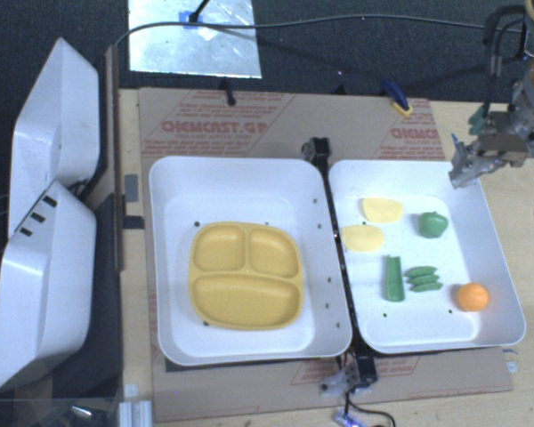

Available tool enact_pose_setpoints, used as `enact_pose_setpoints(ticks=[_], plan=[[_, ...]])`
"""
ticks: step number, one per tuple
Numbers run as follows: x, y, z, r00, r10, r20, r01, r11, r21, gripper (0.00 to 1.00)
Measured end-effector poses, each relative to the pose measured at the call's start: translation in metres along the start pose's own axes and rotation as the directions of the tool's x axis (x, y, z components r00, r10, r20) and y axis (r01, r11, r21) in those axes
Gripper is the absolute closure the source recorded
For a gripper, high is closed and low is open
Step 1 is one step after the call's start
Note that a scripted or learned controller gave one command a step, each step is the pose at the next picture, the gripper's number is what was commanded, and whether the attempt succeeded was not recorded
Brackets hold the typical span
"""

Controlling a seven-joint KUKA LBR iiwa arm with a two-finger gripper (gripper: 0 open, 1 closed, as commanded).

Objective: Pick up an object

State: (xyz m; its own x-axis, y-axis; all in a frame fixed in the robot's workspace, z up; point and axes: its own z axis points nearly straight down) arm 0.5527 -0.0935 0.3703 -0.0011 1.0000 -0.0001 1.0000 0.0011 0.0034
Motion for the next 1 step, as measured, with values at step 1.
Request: enact_pose_setpoints(ticks=[1], plan=[[0.0398,-0.0618,-0.0733,1.0,-0.002,-0.001,0.002,1.0,-0.007,1.0]])
